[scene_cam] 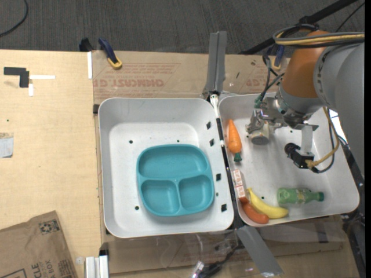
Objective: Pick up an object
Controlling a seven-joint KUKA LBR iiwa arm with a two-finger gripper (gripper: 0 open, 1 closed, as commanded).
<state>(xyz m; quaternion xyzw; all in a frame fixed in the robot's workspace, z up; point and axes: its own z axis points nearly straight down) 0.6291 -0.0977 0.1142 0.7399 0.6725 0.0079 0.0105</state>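
Picking looks not yet begun to me: my gripper (259, 129) hangs over the top of the right bin (348, 184), I cannot tell its grip, and next I must drop onto the carrot (233, 136) just beside it.

Robotics lab test bench, grey industrial arm (333, 68) reaching in over two white bins (116, 155), loose cables (324, 149) hanging from its wrist, cardboard sheet (156, 77) lying flat, clamp (110, 54) gripping the board edge, carpet showing beyond.
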